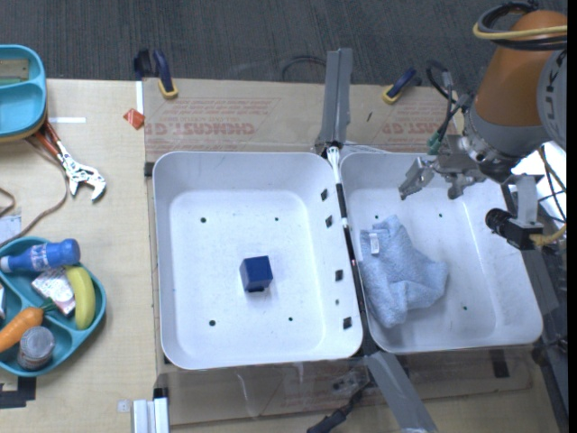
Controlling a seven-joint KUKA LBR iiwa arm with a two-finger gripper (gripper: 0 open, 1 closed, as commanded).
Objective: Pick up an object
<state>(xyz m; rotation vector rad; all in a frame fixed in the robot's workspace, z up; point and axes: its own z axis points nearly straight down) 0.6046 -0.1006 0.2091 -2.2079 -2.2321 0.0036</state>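
A small blue cube point(257, 272) sits near the middle of the left bin point(180, 179). A crumpled pale blue-grey cloth point(401, 273) lies in the left half of the right bin point(487, 323). My gripper point(434, 184) hangs over the back of the right bin, above and behind the cloth and apart from it. Its fingers point(408, 185) are spread open with nothing between them. The arm with its orange band point(518, 70) comes in from the upper right.
A metal divider point(337, 106) runs between the bins. Left of the bins are a wrench point(77, 174), a blue tray point(18, 84), and a blue dish point(95, 318) holding a banana, bottle, carrot and can. Clamps point(160, 70) sit at the bench's back edge.
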